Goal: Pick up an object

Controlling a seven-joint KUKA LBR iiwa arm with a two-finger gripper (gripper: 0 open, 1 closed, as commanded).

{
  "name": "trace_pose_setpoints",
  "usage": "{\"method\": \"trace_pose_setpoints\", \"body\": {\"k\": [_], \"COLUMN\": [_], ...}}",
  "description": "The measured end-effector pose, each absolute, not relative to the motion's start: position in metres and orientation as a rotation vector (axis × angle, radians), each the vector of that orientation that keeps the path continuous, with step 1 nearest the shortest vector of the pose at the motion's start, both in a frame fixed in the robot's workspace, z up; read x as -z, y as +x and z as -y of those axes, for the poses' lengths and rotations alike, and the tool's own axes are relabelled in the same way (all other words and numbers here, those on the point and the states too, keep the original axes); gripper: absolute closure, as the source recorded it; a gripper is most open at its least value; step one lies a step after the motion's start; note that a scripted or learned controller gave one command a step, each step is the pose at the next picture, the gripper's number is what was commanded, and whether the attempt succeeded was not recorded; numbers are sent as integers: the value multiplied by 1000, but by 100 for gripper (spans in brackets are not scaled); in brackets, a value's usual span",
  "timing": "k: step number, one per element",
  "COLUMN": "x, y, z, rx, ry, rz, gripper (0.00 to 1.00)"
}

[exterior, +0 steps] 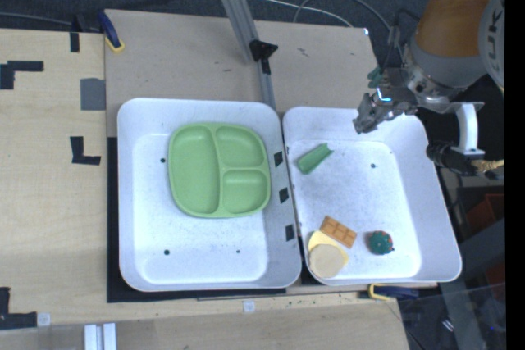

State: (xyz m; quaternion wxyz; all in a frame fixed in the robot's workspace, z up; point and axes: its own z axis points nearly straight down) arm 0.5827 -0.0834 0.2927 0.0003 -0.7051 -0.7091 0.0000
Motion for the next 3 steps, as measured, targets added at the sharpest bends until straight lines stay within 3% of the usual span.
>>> {"method": "trace_pose_setpoints", "body": {"k": [3], "x": [-252], "y": [652], "z": [-58], "rx": [0], "ry": [-2215], "rz": [2227], "gripper": [100]}}
